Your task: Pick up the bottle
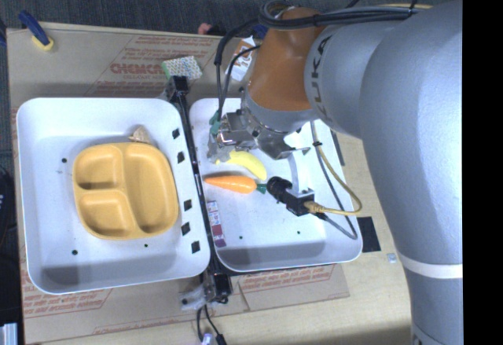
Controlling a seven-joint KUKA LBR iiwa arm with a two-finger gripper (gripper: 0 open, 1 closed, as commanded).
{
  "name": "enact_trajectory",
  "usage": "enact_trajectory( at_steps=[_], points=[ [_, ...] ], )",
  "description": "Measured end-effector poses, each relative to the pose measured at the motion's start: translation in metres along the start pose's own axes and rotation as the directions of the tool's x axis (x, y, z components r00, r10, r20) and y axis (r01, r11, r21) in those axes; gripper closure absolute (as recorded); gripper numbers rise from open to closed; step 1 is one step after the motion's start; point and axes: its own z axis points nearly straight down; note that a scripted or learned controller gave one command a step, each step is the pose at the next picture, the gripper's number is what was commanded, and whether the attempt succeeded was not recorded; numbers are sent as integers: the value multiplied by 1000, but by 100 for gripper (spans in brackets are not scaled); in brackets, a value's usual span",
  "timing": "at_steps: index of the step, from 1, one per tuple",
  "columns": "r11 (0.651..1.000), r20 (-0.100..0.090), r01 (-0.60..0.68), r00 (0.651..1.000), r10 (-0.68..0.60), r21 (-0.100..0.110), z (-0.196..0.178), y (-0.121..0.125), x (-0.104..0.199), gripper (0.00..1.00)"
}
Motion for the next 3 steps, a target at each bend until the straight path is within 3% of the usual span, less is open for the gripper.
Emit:
enact_trajectory(
  at_steps=[1, 2, 3],
  points=[
    [919, 1, 395, 919, -395, 0, -24, -57, 19, 100],
    [915, 1, 405, 915, -405, -1, -39, -90, 63, 100],
    [951, 3, 308, 951, -308, -3, -38, -89, 74, 100]
  ],
)
